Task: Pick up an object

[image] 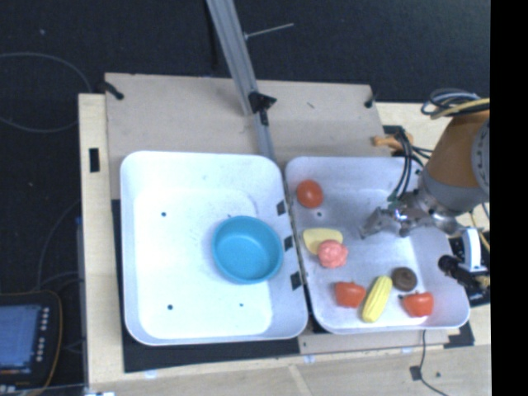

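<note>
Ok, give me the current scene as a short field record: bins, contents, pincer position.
left bin: holds a blue bowl
right bin: holds the toy food
items in right bin: red ball, yellow piece, pink piece, red piece, corn cob, brown disc, red piece at right
pincer: over the right bin, above a bare patch
held: nothing visible between the fingers
</note>
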`<action>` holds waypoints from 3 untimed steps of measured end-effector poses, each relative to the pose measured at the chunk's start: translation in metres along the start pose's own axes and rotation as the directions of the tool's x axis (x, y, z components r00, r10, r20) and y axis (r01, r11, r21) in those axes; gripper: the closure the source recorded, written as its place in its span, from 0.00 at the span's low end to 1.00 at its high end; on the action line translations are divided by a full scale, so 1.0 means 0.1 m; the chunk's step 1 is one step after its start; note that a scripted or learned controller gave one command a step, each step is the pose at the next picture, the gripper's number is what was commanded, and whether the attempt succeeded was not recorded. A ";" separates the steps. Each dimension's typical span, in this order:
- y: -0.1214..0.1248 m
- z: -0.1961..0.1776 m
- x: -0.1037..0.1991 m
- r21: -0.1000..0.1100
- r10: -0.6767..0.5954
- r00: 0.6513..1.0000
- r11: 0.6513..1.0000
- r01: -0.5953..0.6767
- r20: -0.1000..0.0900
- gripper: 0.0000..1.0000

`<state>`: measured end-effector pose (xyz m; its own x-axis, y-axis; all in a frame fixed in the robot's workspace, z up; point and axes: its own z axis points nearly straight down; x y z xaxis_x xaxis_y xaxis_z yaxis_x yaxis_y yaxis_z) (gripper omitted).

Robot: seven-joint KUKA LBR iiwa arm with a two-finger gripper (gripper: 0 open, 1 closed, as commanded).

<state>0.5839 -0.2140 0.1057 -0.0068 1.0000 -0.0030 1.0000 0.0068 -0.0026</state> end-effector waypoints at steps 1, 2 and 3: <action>0.00 0.04 -0.02 0.001 0.004 1.000 1.000 -0.004 -0.001 0.00; 0.02 -0.09 -0.03 -0.006 0.001 1.000 1.000 -0.001 0.001 1.00; 0.08 -0.65 -0.12 -0.009 0.001 1.000 1.000 -0.001 -0.002 1.00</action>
<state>0.5923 -0.2261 0.1704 -0.0057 1.0000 -0.0006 1.0000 0.0057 0.0068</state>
